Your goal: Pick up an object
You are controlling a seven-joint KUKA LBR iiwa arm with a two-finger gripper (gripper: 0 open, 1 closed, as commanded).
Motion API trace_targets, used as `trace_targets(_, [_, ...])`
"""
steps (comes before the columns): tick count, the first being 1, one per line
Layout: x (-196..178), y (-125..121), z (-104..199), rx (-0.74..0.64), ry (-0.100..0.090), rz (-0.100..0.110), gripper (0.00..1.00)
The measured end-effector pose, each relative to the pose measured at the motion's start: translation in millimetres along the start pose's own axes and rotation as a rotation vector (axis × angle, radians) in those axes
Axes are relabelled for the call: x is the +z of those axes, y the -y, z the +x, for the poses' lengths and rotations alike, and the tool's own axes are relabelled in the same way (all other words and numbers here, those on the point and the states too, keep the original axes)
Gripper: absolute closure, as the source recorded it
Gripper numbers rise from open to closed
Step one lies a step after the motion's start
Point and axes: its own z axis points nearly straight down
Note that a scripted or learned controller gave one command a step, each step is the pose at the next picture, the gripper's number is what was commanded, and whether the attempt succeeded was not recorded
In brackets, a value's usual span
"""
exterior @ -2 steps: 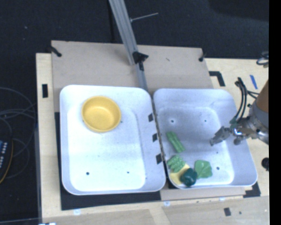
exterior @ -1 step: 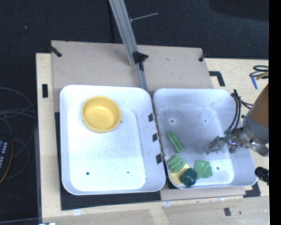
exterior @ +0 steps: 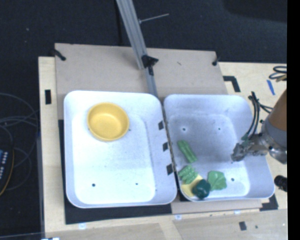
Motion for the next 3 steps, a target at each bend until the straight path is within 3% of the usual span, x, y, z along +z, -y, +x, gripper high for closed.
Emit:
trace_targets(1, [-43.5,3.8,-0.9,-0.001,0.002,-0.002,1.0])
trace_targets(2, [-62.1,3.2,-1.4,-0.001,0.001,0.0,1.0])
trace_targets(3, [-55.4,-12.8,46.8,-0.005,0.0,0.002,1.0])
